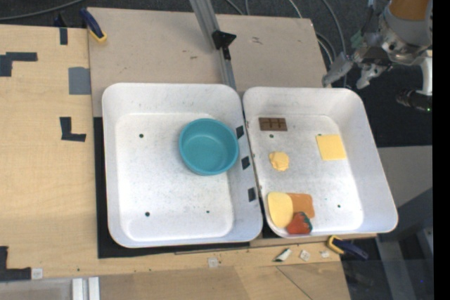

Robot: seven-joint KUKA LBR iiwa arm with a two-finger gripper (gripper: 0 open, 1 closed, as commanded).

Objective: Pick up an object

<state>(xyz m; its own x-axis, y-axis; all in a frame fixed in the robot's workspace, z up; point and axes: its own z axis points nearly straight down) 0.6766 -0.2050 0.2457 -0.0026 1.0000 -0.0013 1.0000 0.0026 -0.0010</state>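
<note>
Your hand (349, 73) hangs at the upper right, just past the far right corner of the right bin (365, 121), over the dark floor rather than over the tray itself. Its two fingers (335, 72) are spread apart with nothing between them, so the hand is released and grasps nothing. Above it you see the grey wrist and the orange band of the arm (410, 0).

Everything you could pick lies in the right bin, well apart from the hand. Nearest is a yellow square block (330, 147) toward the bin's right side. A brown chocolate-like bar (273, 124) sits near the far left corner, and a small yellow lump (279, 161) lies below it. At the near edge a pale yellow piece (280, 209) touches an orange piece (303, 204), with a small red item (299, 224) against them.

The left bin (126, 116) holds a teal bowl (207, 146), upright, toward its right side. Both bins rest side by side on the tabletop (42, 151).
</note>
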